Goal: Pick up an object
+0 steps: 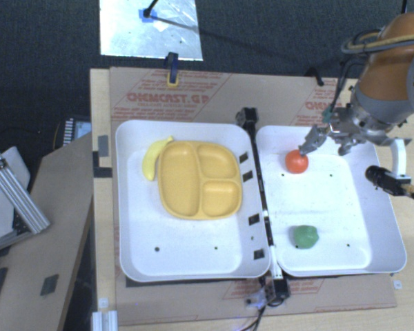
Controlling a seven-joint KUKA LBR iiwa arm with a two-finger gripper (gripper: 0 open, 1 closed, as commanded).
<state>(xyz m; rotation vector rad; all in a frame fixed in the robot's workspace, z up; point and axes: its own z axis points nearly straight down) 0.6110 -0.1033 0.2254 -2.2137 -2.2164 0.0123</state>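
Objects are spread over two bins: a banana (154, 158) and a yellow divided plate (196, 179) are seen in the left bin (134, 254); a green lump (305, 236) and a red ball (297, 162) in the right bin (379, 247). The gripper (312, 143) is placed just above the ball; its grip cannot be told.

Two white bins sit side by side on the bench; the left bin (134, 254) carries a yellow divided tray (196, 179) near its middle, with a banana (152, 158) touching the tray's far-left edge; the right bin (372, 254) carries a red-orange ball (297, 162) near its far-left corner and a green object (305, 236) toward its near edge; the gripper (310, 143) hangs just beside the ball, on its far-right side.
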